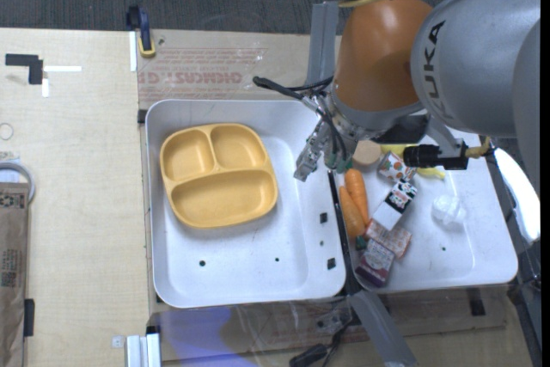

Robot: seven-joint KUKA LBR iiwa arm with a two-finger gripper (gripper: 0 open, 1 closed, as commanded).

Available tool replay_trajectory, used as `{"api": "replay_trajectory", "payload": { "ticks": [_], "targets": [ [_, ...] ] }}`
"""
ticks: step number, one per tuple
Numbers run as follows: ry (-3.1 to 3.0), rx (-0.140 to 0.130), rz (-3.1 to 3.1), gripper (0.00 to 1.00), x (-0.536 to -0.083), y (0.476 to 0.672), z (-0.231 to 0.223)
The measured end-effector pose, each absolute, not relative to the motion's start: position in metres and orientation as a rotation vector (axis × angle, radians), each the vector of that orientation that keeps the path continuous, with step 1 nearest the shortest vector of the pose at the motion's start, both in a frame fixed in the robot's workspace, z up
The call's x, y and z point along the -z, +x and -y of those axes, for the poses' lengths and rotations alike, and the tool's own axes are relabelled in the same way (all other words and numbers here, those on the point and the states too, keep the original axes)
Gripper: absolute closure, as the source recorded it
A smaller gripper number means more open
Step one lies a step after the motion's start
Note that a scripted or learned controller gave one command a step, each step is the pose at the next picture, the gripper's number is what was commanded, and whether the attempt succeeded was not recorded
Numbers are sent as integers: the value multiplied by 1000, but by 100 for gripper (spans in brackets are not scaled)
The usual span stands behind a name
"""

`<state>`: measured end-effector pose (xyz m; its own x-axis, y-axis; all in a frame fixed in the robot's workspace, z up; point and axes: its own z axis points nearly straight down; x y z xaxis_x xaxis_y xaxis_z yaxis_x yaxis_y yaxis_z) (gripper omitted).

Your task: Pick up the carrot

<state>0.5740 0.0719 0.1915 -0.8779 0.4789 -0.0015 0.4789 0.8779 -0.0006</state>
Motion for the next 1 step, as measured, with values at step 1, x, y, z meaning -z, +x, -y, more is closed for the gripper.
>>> {"api": "replay_trajectory", "payload": {
  "ticks": [1],
  "targets": [
    [408, 0, -3115, 100, -217, 547, -89]
  ]
}}
